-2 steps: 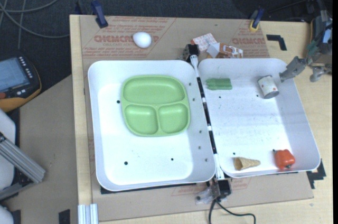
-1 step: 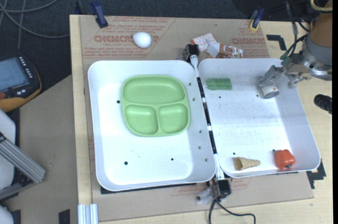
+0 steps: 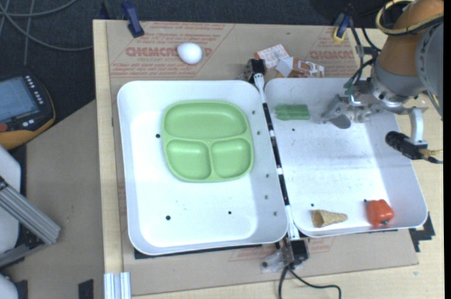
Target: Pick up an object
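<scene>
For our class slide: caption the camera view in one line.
Gripper hovers in right bin near green block; cone and red toy lie below.

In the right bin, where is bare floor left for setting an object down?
The right bin is bare across its middle, between the green block and gripper above and the cone and red object below. Its upper edge is crowded.
</scene>
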Controlling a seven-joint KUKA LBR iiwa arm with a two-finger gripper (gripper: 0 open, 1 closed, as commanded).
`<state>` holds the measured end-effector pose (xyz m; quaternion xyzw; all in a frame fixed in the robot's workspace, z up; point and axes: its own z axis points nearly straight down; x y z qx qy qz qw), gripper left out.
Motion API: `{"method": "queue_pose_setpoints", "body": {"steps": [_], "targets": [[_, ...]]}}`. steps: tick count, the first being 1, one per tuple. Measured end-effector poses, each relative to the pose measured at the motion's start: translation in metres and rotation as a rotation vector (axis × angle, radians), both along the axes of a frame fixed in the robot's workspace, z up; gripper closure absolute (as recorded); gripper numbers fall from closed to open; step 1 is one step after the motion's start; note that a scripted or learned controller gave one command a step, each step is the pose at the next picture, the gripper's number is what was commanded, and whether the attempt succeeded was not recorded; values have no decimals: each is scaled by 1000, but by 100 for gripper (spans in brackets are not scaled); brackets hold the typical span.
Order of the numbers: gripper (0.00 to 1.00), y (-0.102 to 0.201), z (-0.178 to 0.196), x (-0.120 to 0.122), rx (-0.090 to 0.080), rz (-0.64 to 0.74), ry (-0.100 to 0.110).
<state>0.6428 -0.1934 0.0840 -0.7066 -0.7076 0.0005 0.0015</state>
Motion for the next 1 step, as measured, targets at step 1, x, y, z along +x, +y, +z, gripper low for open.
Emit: {"method": "queue_pose_setpoints", "body": {"steps": [1], "targets": [[100,-1,11,0,-3,1,1]]}}
